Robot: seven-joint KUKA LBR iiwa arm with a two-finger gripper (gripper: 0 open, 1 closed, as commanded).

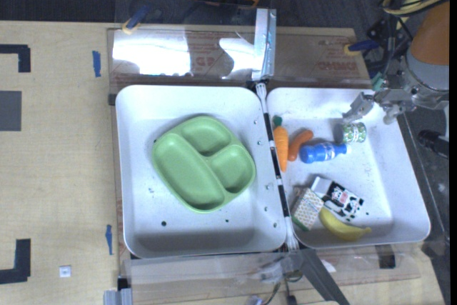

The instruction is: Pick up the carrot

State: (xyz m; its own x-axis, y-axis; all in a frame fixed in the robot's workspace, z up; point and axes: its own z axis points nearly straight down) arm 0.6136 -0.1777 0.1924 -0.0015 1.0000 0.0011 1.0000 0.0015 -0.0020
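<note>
You see two white bins side by side: L bin [136, 175] and R bin [400, 189].

1. L bin holds a green divided plate [203, 162], lying at a slant, approx. centre.
2. Carrot [281, 143] lies in the R bin at its left wall, just beside the divider, long axis running top to bottom, green end up. Nothing grips it.
3. An orange sausage-shaped item [300, 139] lies touching or just beside the carrot, on its right.
4. A blue bottle [321, 151] lies on its side right of that item.
5. Near the R bin's front edge: a banana [343, 224], a black-and-white item [341, 200] above it, and a patterned packet [308, 208] to the left.
6. Gripper [377, 107] hangs over the R bin's upper-right area, well apart from the carrot. A small green-white object [353, 132] sits just beside it, below left.
7. Jaw state: can't tell. The fingers are too small and blurred to read.
</note>
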